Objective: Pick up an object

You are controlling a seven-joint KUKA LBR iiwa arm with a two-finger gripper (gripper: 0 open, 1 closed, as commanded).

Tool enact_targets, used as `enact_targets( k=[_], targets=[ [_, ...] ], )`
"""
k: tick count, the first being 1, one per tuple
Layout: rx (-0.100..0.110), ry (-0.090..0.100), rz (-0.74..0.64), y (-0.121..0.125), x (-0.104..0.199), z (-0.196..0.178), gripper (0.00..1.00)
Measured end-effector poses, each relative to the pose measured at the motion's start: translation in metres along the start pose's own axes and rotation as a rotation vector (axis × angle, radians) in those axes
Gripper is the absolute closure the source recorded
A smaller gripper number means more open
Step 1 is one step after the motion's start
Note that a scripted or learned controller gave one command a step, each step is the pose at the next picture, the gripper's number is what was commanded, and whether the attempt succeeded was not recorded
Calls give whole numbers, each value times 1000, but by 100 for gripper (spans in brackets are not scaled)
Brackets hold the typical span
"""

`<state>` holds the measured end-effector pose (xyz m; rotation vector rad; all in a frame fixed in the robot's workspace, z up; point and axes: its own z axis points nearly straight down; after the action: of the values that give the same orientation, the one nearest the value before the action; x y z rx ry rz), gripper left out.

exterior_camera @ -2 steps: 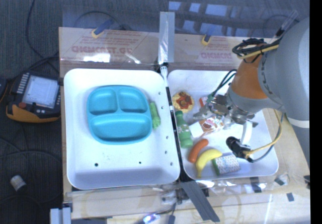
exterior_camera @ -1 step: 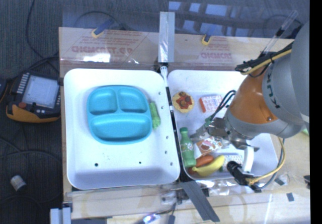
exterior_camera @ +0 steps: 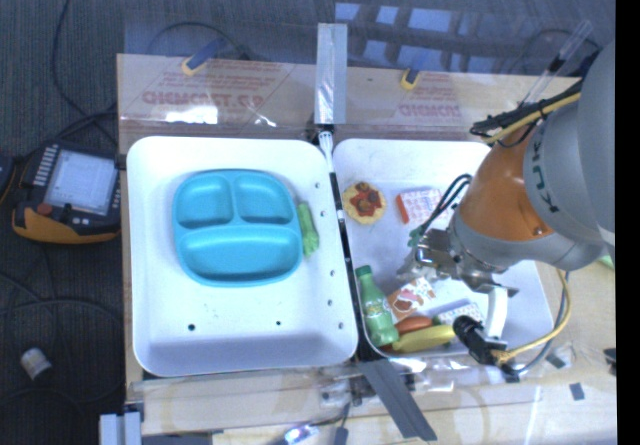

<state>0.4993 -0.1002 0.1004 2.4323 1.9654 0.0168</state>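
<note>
Hovering low in the right white bin (exterior_camera: 540,305), my hand (exterior_camera: 440,263) sits just above the red-and-white packet (exterior_camera: 412,299), beside the green bottle (exterior_camera: 375,308) and yellow banana (exterior_camera: 425,338). Its state I cannot tell. Nothing looks lifted yet; grasping remains.

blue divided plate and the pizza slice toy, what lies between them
In the camera view, a green pod-like toy lies beside the blue divided plate, then come the bins' adjoining rims before the pizza slice toy in the right bin.
</note>
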Motion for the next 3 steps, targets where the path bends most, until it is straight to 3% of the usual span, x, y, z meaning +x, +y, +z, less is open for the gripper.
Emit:
enact_targets(
  k=[1,2,3],
  targets=[
    [1,0,0,0,0,0,0],
    [19,-1,-107,60,-1,-42,0],
    [17,-3,-106,131,-29,-59,0]
  ],
)
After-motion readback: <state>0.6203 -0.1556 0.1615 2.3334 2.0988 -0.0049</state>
